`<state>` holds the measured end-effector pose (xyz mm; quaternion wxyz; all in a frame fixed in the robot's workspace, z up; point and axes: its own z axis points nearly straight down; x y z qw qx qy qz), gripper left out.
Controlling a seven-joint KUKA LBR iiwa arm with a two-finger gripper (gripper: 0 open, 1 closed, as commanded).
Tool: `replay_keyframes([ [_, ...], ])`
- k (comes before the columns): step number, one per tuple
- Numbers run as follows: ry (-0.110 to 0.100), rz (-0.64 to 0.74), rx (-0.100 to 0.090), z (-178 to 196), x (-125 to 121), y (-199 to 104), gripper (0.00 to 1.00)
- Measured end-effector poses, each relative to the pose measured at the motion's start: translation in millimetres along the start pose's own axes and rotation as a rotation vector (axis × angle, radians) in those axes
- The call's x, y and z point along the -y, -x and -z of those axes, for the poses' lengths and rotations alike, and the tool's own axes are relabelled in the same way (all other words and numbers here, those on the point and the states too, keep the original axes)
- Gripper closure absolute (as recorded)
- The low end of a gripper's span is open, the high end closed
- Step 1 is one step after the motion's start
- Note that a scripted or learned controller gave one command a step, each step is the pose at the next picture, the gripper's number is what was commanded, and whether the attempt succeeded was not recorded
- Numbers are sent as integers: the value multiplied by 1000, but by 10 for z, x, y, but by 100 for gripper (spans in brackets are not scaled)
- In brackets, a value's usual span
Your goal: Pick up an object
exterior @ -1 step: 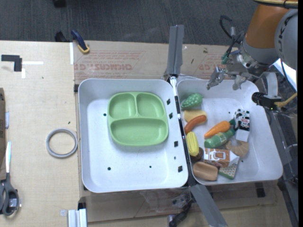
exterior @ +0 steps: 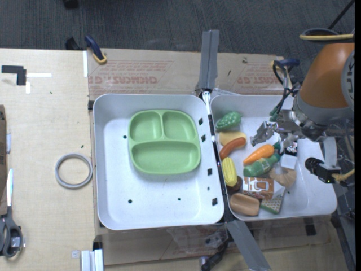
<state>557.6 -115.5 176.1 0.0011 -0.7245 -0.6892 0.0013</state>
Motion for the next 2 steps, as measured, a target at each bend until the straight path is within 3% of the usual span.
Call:
replay_keyframes([
  [1,1,-186,1,594,-80,390,0],
  [2,0,-141,-1,-583,696,503,0],
])
